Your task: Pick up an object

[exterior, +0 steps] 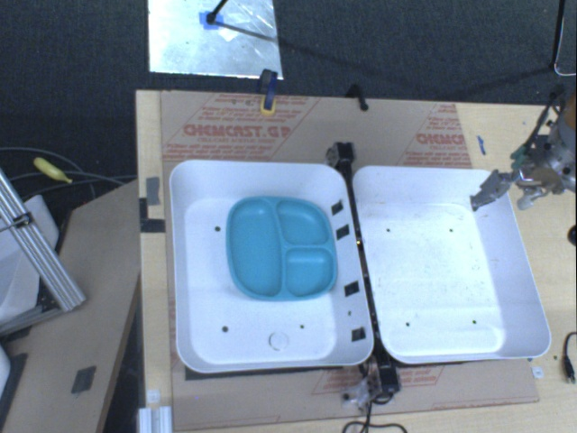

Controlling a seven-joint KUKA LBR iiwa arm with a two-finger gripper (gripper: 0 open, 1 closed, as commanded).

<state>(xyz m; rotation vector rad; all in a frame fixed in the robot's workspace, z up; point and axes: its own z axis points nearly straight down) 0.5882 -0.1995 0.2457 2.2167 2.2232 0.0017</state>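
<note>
From the camera above, the left bin (194, 242) holds a blue sectioned plate (281, 247) (three compartments, lying flat) near its middle, with a small white round piece (279, 339) at the plate's six o'clock by the front wall. The right bin (518, 269) sits just beside it on the table (225, 124). The gripper (505, 188) hangs over that bin's two o'clock corner; whether its fingers are spread or pressed together, I cannot tell.
</note>
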